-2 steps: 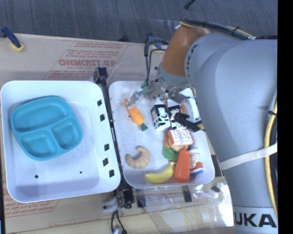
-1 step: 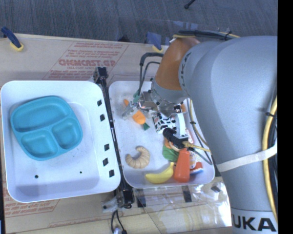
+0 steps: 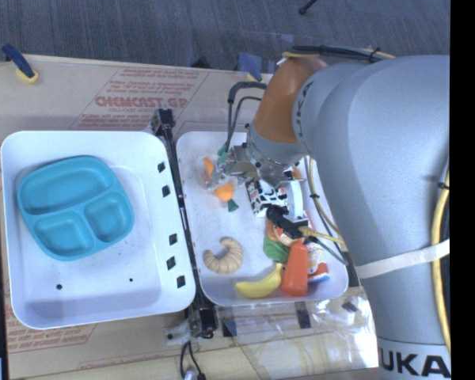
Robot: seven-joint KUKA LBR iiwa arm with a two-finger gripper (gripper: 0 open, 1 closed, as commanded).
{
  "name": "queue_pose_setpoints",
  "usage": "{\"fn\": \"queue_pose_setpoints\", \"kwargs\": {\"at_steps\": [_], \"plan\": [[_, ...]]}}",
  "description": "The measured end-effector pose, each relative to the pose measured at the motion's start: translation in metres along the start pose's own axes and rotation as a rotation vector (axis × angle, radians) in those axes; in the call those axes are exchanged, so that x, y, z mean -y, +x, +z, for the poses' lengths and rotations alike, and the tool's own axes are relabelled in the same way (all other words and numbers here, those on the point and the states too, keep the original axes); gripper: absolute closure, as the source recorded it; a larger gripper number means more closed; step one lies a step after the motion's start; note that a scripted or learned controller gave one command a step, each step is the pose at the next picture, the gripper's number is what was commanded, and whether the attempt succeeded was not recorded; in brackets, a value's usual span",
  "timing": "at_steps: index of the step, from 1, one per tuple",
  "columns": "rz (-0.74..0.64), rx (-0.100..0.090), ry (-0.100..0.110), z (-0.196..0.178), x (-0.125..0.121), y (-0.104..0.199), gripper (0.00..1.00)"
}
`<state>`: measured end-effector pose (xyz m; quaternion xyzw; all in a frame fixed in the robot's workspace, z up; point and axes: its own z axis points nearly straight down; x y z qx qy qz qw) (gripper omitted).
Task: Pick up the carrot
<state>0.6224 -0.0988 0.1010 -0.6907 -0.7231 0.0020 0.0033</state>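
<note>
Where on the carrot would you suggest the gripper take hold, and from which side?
Probably across the orange body of the carrot, above its green tip, coming straight down. It lies flat in the right bin, and the gripper is right above it.

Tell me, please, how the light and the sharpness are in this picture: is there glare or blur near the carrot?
Camera view: light is even, with a soft shadow under the blue plate; the white bin is bright, nearly washed out; the carrot by the gripper looks soft and small; the arm looms large, hiding the bin's right side.
</note>
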Motion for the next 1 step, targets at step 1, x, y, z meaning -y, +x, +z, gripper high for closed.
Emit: {"fn": "queue_pose_setpoints", "kwargs": {"at_steps": [1], "plan": [[0.2, 0.0, -0.002, -0.0184, 0.0206, 0.0, 1.0]]}}
